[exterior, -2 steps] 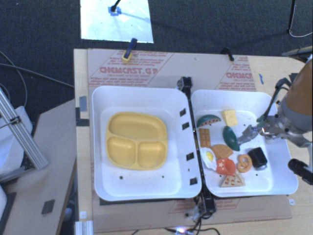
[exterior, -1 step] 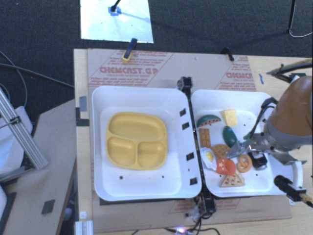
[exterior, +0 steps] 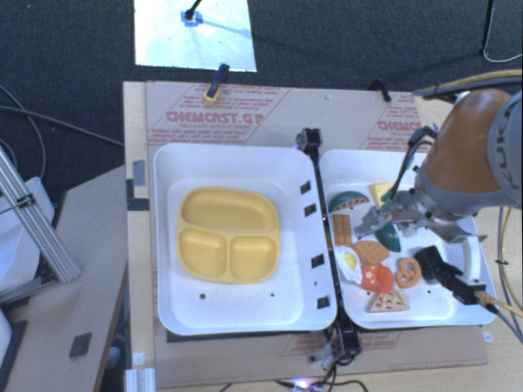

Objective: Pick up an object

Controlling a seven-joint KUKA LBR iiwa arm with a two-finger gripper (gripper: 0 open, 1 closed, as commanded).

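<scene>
Two white bins side by side on cardboard-topped bench. Left bin [exterior: 172, 219] holds a yellow divided tray [exterior: 229, 233], three compartments, lying flat near centre. Right bin [exterior: 359, 163] holds a cluster of toy food: watermelon slice [exterior: 346, 202] at upper left, brown wafer bar [exterior: 342, 229] just below it, fried egg [exterior: 350, 261], tan bread-like piece [exterior: 372, 252], red strawberry-like piece [exterior: 377, 278], pretzel [exterior: 407, 272], pizza slice [exterior: 387, 301] near the front wall, pale yellow cheese wedge [exterior: 379, 192] toward the back. Arm reaches in from right, orange band above wrist. Gripper [exterior: 382, 219] low over the cluster, just above a dark green piece [exterior: 388, 237], possibly touching it. Finger spread: cannot tell, metal parts blur together at this angle.
</scene>
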